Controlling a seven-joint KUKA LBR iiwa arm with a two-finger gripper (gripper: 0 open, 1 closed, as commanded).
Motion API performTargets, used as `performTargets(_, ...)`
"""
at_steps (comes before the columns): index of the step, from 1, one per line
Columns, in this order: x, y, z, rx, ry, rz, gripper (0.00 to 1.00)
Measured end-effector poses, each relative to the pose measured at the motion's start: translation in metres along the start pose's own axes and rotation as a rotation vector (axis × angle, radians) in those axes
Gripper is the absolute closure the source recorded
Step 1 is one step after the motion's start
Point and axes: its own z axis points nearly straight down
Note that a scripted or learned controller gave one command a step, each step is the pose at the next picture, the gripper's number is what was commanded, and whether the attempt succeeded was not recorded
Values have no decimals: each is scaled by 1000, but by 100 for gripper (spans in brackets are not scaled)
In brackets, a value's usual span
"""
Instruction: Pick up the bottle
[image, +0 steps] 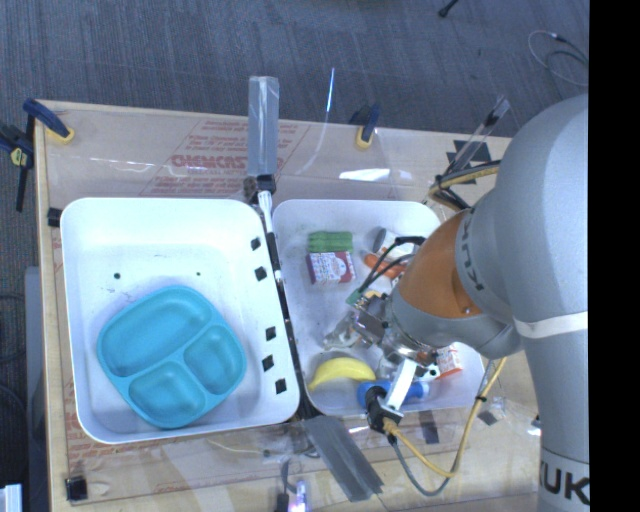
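Camera view: pincer (362, 325) sits over the right bin (340, 220), just far of a banana (338, 373), its opening impossible to tell; 1 blue plate (170, 355) lies in the left bin (150, 240).

Grey arm (540, 220) reaching from the right, wrist bent, hand (362, 328) angled downward

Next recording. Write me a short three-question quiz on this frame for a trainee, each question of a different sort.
1. True or false: the blue divided plate lies in the left bin.
2. In the right bin, which lies lower in the view? A) the yellow banana B) the green-and-red carton C) both level
3. Fill in: the arm reaches over the ____ bin.
Key: 1 true; 2 A; 3 right.
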Motion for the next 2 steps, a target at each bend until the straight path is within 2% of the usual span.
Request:
performTargets(1,-24,16,-94,0,0,62,0)
performTargets(2,27,-16,-1,-6,4,165,0)
